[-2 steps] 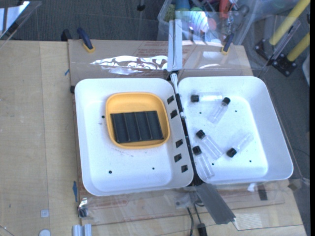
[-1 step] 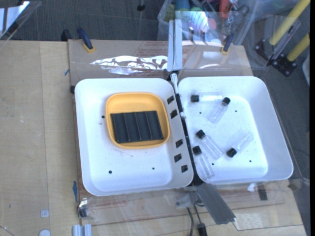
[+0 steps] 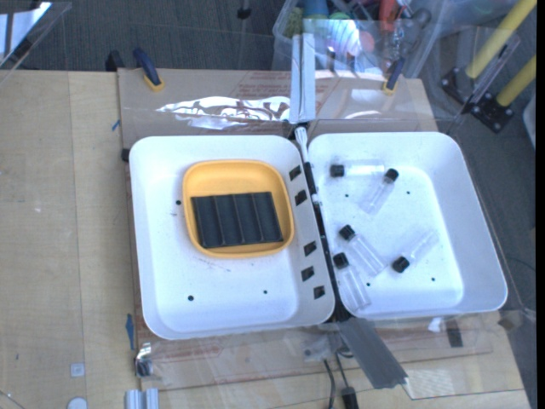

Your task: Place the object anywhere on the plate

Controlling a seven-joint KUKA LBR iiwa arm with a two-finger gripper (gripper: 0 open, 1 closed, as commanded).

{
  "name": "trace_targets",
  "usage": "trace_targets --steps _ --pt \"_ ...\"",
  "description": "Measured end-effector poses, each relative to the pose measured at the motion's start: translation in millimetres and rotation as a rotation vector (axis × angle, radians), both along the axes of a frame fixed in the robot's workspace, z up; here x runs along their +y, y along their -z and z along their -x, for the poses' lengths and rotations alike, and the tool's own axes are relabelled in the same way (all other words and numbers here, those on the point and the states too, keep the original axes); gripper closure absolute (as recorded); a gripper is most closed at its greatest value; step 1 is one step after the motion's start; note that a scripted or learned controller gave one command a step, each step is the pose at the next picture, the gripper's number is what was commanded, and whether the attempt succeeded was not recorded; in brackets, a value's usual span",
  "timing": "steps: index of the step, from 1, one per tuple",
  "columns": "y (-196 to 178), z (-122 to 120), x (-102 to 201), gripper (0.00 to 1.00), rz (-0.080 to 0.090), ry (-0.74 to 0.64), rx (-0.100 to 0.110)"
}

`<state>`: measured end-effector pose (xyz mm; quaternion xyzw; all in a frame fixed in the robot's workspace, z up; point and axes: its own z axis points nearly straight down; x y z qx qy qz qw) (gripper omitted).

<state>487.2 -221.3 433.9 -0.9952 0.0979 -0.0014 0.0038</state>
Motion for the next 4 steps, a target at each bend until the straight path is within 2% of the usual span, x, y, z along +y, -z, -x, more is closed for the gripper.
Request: trace_targets --steps 3,4 --pt "12 -5 -1 1.00 0.000 0.002 0.001" --pt "14 2 0 1.00 0.000 0.000 0.004"
